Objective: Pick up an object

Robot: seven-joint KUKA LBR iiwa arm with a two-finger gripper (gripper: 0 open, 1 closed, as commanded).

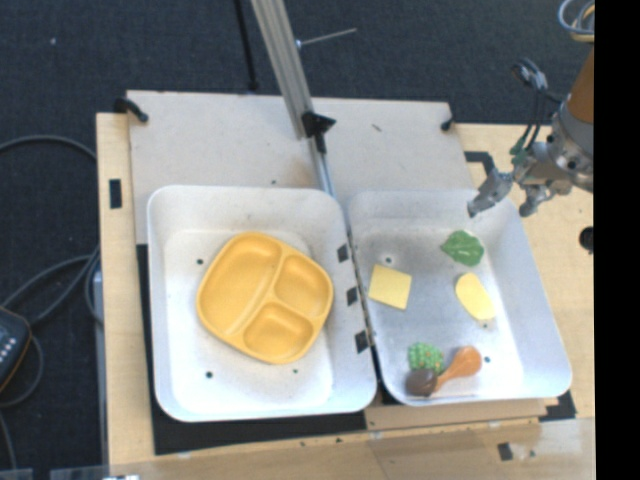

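- Nothing is picked yet as far as I can see: my gripper sits at the upper right of the frame, over the top rim of the right bin, with its 2 fingers spread apart and nothing between them.
- All 5 candidates lie on the floor of the right bin: a green leafy piece nearest, just below the gripper; a yellow oval piece further down; a yellow square slab toward the bin's left side; and a small green clump touching a brown drumstick-shaped piece at the bottom.
- I judge everything is left: descend, close, lift.
- The left bin carries a yellow 3-compartment tray, well apart from my reach.
- A slanted metal rail runs from the top of the frame to the junction between the bins; it does not block the green leafy piece.
- The bin's sloped wall beside that piece could crowd 1 finger.
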